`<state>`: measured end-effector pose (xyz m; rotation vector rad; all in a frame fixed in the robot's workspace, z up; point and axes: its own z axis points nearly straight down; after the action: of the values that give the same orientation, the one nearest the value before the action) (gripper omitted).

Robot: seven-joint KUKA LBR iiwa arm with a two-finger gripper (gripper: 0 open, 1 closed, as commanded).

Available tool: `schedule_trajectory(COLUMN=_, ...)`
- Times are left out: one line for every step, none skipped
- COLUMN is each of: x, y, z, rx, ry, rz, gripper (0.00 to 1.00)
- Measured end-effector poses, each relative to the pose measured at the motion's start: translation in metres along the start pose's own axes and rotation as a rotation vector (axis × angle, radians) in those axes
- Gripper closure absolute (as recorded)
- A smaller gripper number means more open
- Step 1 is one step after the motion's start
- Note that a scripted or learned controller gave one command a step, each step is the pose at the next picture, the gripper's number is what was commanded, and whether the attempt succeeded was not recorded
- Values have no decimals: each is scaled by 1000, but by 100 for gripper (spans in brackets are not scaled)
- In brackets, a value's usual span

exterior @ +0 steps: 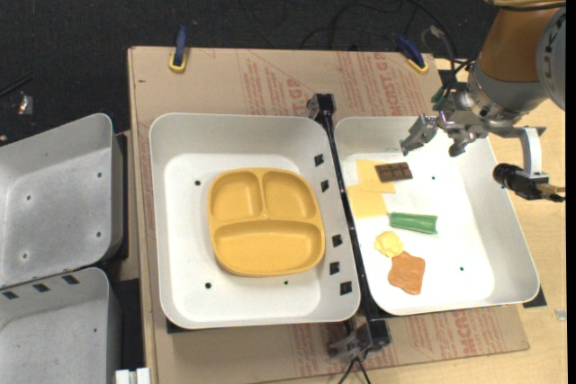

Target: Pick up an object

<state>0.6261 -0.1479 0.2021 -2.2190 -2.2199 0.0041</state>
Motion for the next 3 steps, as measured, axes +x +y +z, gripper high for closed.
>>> schedule_trajectory(x=-5, y=4, z=46, rx=0, ry=0, rz=2, gripper=0)
schedule_trajectory(x=-5, y=5, z=33, rx=-7, ry=-2, rz=0, gripper=100)
schedule_trajectory(x=0, y=3, z=-12, rx=-8, ry=-1, rz=-2, gripper=100)
